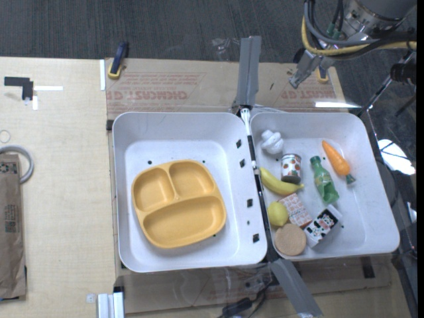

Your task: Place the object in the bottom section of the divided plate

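Overhead, claw (299,75) beyond bin rim (311,111), divided plate (177,203) unobstructed.

Yellow divided plate (177,203), flat, three sections, widest at bottom, in left bin, well below-left of end effector (303,70), small toy items in right bin directly below it

The pale wooden bench (59,177) carries 2 shallow white bins side by side, the left bin (126,197) and the right bin (374,171), both resting on a brown cardboard sheet (172,85). A blue-and-yellow clip (118,59) sits at the cardboard's far left corner. A brown paper bag (10,224) lies at the bench's left edge.
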Available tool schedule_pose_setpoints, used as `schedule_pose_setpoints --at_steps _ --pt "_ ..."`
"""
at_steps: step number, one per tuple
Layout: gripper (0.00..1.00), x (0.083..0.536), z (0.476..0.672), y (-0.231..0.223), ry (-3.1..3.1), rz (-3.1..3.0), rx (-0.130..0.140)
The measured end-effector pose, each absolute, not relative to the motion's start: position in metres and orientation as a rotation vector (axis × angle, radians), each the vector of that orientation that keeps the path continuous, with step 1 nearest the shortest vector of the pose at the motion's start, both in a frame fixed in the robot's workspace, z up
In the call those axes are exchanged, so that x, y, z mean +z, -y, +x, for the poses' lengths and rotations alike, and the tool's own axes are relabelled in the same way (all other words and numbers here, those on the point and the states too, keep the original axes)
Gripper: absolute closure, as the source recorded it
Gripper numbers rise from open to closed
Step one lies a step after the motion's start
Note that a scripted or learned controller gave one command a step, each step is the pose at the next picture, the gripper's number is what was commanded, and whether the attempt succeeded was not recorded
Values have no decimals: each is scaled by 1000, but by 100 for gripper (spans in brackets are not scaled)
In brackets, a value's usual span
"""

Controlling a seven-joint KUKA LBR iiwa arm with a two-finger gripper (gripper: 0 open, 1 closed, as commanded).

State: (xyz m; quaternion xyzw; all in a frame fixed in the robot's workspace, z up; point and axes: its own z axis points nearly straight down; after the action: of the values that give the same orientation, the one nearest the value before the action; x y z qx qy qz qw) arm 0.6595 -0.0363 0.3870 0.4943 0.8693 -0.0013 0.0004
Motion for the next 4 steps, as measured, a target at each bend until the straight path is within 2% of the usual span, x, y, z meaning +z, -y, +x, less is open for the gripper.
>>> schedule_pose_setpoints --at_steps 4 --pt "0 387 660 36 -2730 1552 -4"
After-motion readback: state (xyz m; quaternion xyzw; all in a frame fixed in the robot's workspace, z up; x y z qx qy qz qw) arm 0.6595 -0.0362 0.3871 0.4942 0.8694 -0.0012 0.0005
